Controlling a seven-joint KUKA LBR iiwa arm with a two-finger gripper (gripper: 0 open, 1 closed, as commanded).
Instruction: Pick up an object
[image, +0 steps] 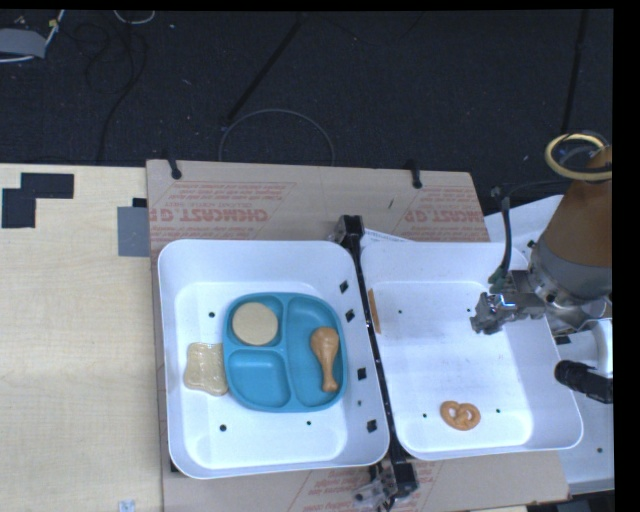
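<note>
Two shallow white bins are seen side by side on a cardboard-lined bench. In the left bin (190, 440), a blue compartment tray (272, 392) is set near the middle; a round tan patty (254, 323) is held in its upper-left compartment and a toy drumstick (326, 356) in its right compartment, lying lengthwise. A pale slice of toast (205, 368) is placed on the bin floor, touching the tray's left edge. In the right bin (545, 425), a small pretzel (460, 414) is seen alone near the lower edge, well apart from the gripper (489, 312), which is positioned over the bin's upper right part. It cannot be told whether the gripper is closed or spread. Nothing is seen held in it.
</note>
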